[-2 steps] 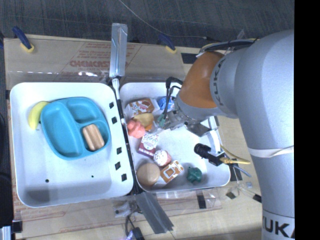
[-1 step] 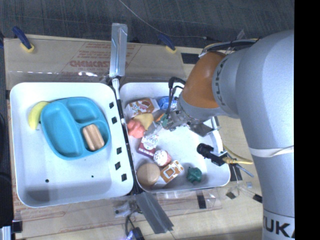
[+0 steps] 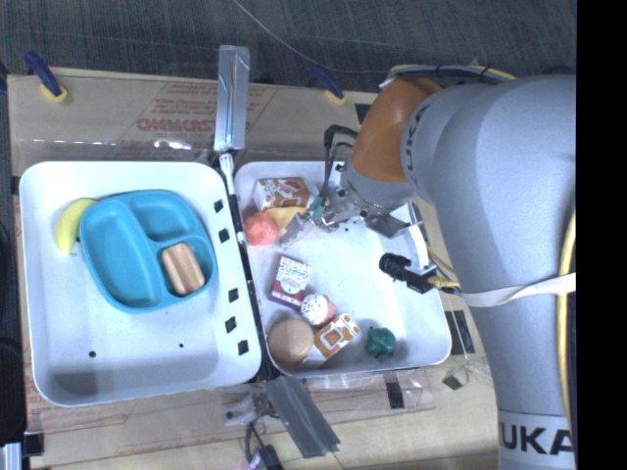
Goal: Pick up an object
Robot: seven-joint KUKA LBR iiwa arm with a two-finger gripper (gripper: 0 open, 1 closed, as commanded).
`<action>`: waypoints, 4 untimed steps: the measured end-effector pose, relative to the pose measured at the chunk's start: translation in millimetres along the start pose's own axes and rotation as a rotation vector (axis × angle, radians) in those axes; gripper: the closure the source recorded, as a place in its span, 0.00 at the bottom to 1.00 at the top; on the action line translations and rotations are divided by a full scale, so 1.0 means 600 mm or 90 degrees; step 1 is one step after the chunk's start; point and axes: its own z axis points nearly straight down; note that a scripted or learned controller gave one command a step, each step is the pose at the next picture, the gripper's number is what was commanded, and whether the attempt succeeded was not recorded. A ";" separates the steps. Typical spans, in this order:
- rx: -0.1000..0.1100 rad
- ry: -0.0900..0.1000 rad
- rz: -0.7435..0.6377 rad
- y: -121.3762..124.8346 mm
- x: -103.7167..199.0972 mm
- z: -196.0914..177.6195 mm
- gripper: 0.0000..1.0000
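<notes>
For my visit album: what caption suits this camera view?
Grey robot arm reaching into the right bin of toy food, beside a blue tray.

Setting: robotics lab, manipulation test station.
Arm: large grey industrial arm (image 3: 509, 223) with an orange band, partial maker's lettering on its base.
Bench: wooden bench (image 3: 147, 106) under a printed cardboard sheet, held by blue clamps (image 3: 44, 76).
Bins: two shallow white bins (image 3: 39, 360) side by side, joined by a metal divider strip (image 3: 231, 96).
Contents: toy food items and a blue sectioned plate (image 3: 132, 253), typical test props.
Floor: dark carpet (image 3: 118, 13) with a loose cable (image 3: 245, 18).
</notes>
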 end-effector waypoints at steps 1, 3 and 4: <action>0.003 0.001 -0.047 0.048 0.038 -0.045 0.00; -0.007 -0.004 -0.234 0.079 0.050 -0.174 0.00; -0.003 -0.001 -0.410 -0.002 0.092 -0.169 0.00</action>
